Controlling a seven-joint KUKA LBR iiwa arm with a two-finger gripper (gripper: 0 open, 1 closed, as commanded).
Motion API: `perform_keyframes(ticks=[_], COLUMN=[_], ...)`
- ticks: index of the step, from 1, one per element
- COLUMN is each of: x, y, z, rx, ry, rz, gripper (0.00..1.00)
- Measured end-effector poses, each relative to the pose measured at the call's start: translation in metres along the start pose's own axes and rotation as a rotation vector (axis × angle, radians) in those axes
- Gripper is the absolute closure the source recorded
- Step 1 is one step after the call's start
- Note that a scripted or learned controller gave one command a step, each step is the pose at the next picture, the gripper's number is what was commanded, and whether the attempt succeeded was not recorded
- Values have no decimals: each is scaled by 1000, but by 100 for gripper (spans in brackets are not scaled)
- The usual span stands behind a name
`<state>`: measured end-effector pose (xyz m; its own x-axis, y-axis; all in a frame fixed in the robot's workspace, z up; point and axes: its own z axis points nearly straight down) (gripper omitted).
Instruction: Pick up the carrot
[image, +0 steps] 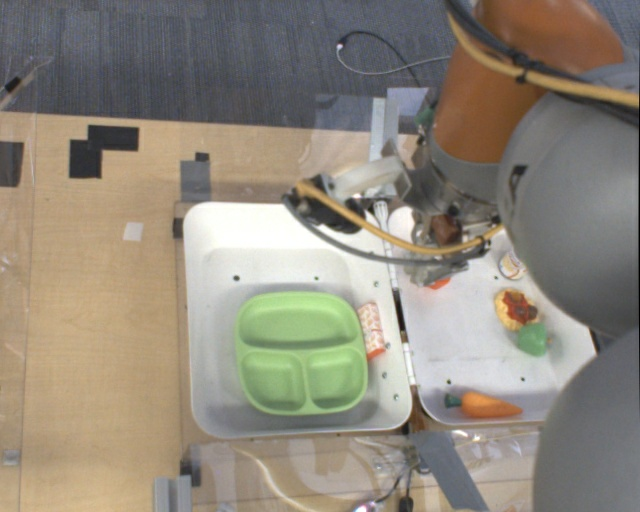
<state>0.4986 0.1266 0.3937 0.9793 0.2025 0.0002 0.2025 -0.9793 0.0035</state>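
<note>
Camera view: carrot lies flat at right bin's near edge, looks light, rigid, smooth; grab mid-body across width. Gripper well apart, state cannot tell.

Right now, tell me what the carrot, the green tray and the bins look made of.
Carrot: likely toy plastic, smooth even orange with a green stub. Green tray: apparently moulded plastic, matte, with rounded compartments. Bins: white, smooth, perhaps plastic or coated metal; soft glare on the walls leaves it open.
</note>
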Motion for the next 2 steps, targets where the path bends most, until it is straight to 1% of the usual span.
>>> perform_keyframes(ticks=[1,2], x=[-7,-6], y=[-25,-25], z=[140,140], rx=[0,1], ry=[-6,-4], rz=[-3,-3], gripper=[100,0])
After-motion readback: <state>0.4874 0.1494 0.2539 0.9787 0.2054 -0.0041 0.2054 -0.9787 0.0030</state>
